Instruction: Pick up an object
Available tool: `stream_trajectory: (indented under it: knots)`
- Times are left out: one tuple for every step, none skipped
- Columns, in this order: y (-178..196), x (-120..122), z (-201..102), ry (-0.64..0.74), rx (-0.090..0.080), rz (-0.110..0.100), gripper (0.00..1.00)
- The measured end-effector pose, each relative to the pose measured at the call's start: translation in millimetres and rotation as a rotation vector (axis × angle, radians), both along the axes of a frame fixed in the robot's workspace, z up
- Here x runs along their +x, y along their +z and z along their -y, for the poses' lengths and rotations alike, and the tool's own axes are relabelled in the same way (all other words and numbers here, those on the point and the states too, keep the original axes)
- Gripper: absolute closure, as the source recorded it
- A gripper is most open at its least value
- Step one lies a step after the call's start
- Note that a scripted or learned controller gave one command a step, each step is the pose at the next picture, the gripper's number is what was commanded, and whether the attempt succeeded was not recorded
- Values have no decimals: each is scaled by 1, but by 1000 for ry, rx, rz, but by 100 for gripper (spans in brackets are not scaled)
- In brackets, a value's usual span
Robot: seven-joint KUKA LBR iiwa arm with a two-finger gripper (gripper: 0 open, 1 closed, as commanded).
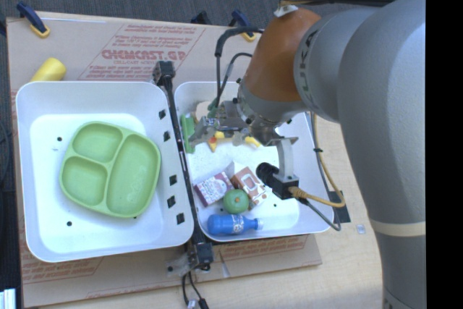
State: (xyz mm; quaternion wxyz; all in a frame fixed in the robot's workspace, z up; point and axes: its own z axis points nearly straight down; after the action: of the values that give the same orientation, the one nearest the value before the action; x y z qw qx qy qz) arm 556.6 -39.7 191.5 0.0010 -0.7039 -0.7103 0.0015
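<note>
On the far left of the bench a yellow thing (49, 69) lies on the board (145, 47) just outside the left bin (29, 177). In that bin sits a pale green divided plate (110, 168), three hollows, lying flat and a little askew.

My arm (376, 98) comes in from the right, bent over the right bin (307, 217), the orange band (283, 54) over the bin's back half and the wrist turned down toward its middle. My gripper (230, 128) is low over the back of that bin, near its left wall; I cannot tell how it stands, since my own wrist covers it.

The things to pick lie in the right bin's front half, apart from my gripper. A red and white packet (213, 189) lies flat, a second reddish packet (249, 184) just beside it. A small green ball (236, 201) touches both. In front, a blue bottle (230, 225) with a white cap lies on its side near the front wall. By my gripper show yellow bits (213, 143) and a green strip (189, 132) along the left wall.
</note>
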Motion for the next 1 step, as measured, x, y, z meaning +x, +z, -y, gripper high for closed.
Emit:
stream_trajectory:
  knots:
    - [0,-51,-46,0,1,-1,0]
